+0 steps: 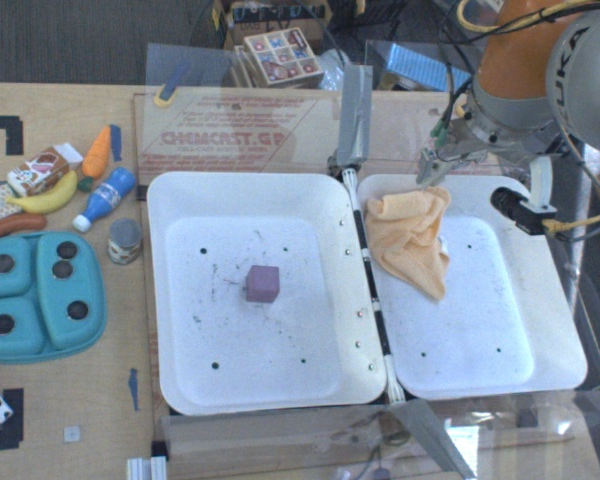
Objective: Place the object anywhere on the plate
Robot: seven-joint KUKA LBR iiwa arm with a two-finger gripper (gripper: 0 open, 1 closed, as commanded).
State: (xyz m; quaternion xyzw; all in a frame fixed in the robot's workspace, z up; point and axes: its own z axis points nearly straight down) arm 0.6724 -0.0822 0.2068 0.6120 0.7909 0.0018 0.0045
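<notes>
Seemingly jaws [430, 173] pinch orange cloth [412, 240].

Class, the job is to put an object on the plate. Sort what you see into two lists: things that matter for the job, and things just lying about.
For the job, probably:
gripper
orange cloth
purple block
No plate can be made out.

Lying about:
banana
carrot
blue bottle
can
teal tray

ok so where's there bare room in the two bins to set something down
Left bin: bare all around the purple cube. Right bin: its near half and right side, past the orange cloth, are bare. Crowded at its far left corner, where the claw hangs by the cloth.
</notes>
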